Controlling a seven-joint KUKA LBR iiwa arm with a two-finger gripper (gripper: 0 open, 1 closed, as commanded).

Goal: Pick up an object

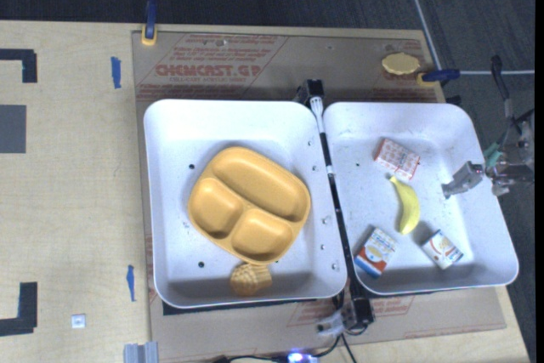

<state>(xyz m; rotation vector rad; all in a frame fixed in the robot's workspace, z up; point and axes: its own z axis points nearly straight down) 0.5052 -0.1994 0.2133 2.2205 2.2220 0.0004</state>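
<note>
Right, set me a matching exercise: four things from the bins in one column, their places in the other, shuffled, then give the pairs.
Things:
1. yellow divided tray
2. banana
3. waffle-textured piece
4. gripper

Places:
A. at the right edge of the right bin, above its floor
B. middle of the left bin
C. middle of the right bin, among three small cartons
D. near edge of the left bin, just below the tray

Pairs: 1-B, 2-C, 3-D, 4-A
</note>
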